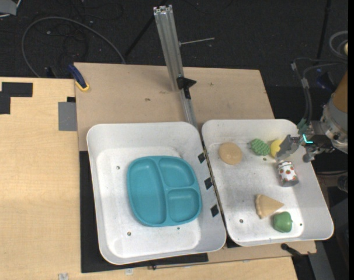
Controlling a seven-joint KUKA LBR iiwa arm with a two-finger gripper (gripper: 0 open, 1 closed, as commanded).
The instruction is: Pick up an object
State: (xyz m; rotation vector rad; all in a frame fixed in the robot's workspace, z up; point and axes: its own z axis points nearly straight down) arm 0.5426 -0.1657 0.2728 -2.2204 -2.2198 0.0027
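- Hovering at the right edge of the right bin [247, 226], my gripper [299, 146] hung low over the far right corner, and I could not tell from this slanted view how my fingers stood, spread or closed.
- Nothing showed between them that I could call held, so I judged the pick was not yet made.
- Nearest to me sat a small yellow piece [275, 148], just beside a green knobbly piece [259, 146]; the two nearly touched, which I reckoned made a clean single grab tricky.
- Just below me lay a small can [287, 173] with a white and red label, tipped on its side, apart from its neighbours and so perhaps the easier target.
- Further off lay a round tan piece [230, 153] near the bin's left wall, and towards the near edge a tan wedge [267, 205] touching a green round piece [282, 221].
- To do this step well, I judged I should centre over one thing alone, come straight down, and close across its narrow side.
- For the can, that meant squeezing across the barrel, not along it, or it could roll away.
- The bin's right rim was close; I figured a careless descent could clip it.
- Over in the left bin [107, 150] a teal divided plate [163, 190] sat well apart from all this.
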